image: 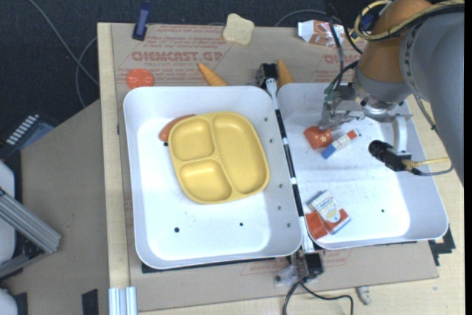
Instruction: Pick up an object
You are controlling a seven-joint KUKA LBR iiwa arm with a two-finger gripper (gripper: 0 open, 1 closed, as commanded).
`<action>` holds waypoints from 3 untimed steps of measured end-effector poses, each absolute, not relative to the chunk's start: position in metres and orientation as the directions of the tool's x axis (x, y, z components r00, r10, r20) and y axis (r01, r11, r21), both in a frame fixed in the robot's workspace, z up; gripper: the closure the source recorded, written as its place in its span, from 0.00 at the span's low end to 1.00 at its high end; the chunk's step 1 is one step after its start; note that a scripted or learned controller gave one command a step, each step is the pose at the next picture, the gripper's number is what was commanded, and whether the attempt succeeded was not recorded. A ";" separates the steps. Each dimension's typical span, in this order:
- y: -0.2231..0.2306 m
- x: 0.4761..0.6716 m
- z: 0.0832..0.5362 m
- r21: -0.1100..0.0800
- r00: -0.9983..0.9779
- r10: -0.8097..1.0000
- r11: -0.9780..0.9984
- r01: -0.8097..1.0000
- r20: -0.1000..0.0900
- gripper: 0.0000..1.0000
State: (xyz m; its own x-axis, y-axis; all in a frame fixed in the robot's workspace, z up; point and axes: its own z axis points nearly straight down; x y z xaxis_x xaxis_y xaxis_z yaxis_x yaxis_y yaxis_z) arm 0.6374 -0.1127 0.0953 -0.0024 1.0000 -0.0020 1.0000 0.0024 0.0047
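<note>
**Gripper lowered into the right bin**

The gripper [333, 116] is seen just above a red object [318, 136] and a small tube [340, 143] in the right bin [413, 210]. A yellow divided plate [219, 156] is held by the left bin [147, 181]. "CHEMCAST GP" is printed on the board [177, 55] behind.

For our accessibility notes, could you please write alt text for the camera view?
The gripper hangs low in the right bin, just above a red object and a small tube. The left bin holds a yellow divided tray.
</note>
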 end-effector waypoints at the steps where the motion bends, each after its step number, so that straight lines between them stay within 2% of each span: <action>1: -0.113 0.637 0.095 0.004 -0.002 1.000 0.002 1.000 -0.002 0.00; 2: -0.100 0.628 0.084 -0.002 -0.001 1.000 0.001 1.000 0.001 0.00; 3: -0.100 0.629 0.095 0.000 -0.001 1.000 0.001 1.000 0.001 1.00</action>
